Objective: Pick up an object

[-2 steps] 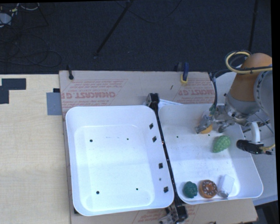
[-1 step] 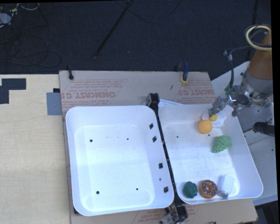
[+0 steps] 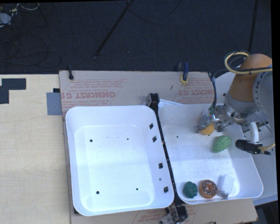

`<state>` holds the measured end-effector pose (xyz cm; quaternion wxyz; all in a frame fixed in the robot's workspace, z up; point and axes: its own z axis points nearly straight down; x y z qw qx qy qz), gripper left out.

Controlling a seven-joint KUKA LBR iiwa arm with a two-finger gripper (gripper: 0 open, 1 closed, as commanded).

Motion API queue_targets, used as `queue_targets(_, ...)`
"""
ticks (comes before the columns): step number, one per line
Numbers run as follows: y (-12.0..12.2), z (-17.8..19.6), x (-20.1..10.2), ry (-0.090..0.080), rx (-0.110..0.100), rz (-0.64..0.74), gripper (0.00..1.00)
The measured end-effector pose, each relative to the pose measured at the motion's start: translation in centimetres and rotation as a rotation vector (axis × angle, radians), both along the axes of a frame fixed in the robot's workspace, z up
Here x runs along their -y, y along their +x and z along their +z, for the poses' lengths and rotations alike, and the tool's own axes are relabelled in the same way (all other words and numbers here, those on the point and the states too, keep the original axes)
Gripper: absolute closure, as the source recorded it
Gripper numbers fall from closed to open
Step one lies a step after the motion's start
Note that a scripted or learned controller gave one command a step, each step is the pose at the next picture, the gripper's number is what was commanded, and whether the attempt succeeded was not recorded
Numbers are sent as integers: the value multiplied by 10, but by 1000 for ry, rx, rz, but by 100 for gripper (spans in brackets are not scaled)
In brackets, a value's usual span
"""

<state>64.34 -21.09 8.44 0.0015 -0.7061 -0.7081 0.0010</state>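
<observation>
- Gripper (image 3: 208, 122) at the far end of the right bin (image 3: 187, 146), reaching in from the right; whether it is open or closed cannot be told at this size.
- Yellow-orange object (image 3: 206, 129) directly at the gripper's tip, touching or just below it; rounded and small, whether it is actually gripped cannot be told.
- Light green knobbly object (image 3: 221, 143) just beside the yellow-orange one, toward the near right, lying on the bin floor apart from the gripper.
- Dark green rounded object (image 3: 190, 189), brown ring-shaped doughnut (image 3: 208, 188) and pale whitish block (image 3: 226, 184) in a row along the right bin's near wall, well apart from the gripper.
- Left bin (image 3: 113, 158) beside the right bin, their walls touching.
- Cardboard sheet (image 3: 107, 89) under both bins, bearing red printed lettering seen upside down; not legible with certainty.
</observation>
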Motion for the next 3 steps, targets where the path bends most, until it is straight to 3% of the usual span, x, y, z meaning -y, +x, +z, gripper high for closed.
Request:
queue_targets(1,2,125,4,-4,14,-2,0)
queue_targets(2,-1,-3,0,0,-3,0,0)
queue_targets(3,1,14,1,-1,2,0,100)
